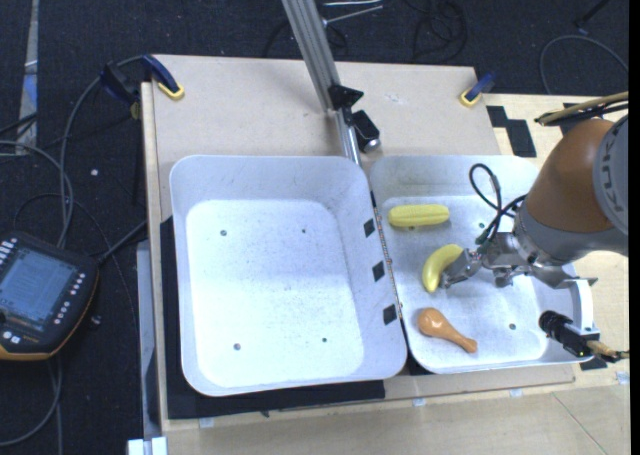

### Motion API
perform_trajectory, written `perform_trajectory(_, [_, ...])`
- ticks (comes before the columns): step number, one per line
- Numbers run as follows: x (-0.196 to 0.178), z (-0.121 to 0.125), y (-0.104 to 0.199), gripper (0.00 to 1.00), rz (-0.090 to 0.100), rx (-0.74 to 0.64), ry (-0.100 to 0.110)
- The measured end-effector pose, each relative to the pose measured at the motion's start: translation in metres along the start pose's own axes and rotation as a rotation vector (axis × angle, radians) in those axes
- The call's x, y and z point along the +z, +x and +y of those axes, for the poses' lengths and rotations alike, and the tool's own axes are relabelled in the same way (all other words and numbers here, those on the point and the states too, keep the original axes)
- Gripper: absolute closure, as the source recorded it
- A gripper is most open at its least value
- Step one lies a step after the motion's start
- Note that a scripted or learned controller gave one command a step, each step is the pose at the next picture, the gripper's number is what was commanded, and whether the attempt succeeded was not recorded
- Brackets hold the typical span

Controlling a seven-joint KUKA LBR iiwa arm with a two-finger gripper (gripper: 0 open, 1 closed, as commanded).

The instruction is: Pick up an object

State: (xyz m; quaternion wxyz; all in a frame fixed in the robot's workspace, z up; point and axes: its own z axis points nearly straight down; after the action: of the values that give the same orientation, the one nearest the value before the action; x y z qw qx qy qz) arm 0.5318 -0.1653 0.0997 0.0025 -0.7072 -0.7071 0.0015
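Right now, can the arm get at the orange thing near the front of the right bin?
Probably yes. The orange pear-shaped object lies alone on the right bin's floor, apart from the curved banana and the yellow block. The gripper sits at the banana, close by, with nothing between.

The arm (580, 193) reaches into the right bin (520, 358), its gripper (462, 271) touching a curved banana (438, 267). A straighter yellow piece (418, 215) lies above it, an orange gourd (446, 329) (pear-shaped) below. The left bin (200, 183) sits alongside.
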Motion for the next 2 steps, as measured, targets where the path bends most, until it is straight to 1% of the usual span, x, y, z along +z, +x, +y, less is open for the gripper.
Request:
perform_trajectory(1, [-0.013,0.002,0.0,1.0,-0.001,0.0,-0.006])
perform_trajectory(2, [-0.075,0.0,0.0,1.0,-0.002,-0.001,-0.01])
